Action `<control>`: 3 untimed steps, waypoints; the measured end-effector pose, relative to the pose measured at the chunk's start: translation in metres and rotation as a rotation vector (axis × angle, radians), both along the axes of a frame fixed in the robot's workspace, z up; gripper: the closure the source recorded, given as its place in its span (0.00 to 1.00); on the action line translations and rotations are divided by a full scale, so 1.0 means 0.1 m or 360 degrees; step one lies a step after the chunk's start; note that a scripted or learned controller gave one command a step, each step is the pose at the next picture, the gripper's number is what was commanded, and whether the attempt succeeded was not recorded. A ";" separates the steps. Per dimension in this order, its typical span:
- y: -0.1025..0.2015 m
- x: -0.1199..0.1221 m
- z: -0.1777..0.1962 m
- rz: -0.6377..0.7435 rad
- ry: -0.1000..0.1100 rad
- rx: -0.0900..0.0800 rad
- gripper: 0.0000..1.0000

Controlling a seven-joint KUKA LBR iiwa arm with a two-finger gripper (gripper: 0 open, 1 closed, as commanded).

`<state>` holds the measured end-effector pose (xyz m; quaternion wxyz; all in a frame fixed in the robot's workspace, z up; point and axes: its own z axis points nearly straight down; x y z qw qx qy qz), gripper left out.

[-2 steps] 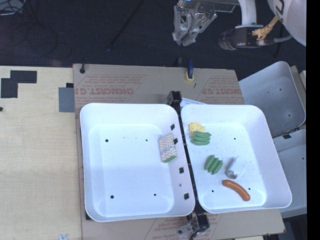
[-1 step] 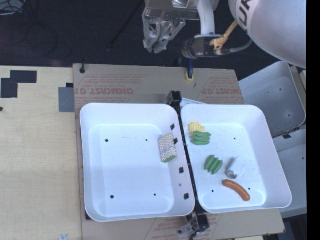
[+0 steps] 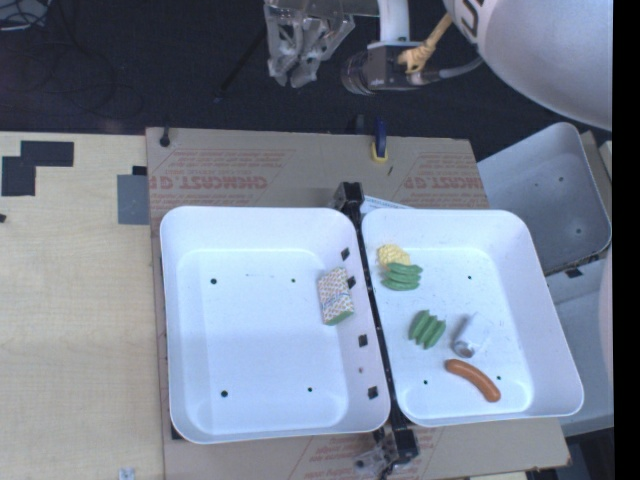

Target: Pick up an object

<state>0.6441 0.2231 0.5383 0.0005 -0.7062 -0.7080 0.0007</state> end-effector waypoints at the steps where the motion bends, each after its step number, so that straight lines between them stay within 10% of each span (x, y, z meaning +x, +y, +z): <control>1: 0.20 0.00 -0.99 -0.0001 0.0019 -0.0007 1.00; 2: 0.21 -0.01 -0.07 0.0004 -0.0009 0.0003 1.00; 3: -0.97 -0.55 -0.35 -0.0020 0.0009 -0.0006 1.00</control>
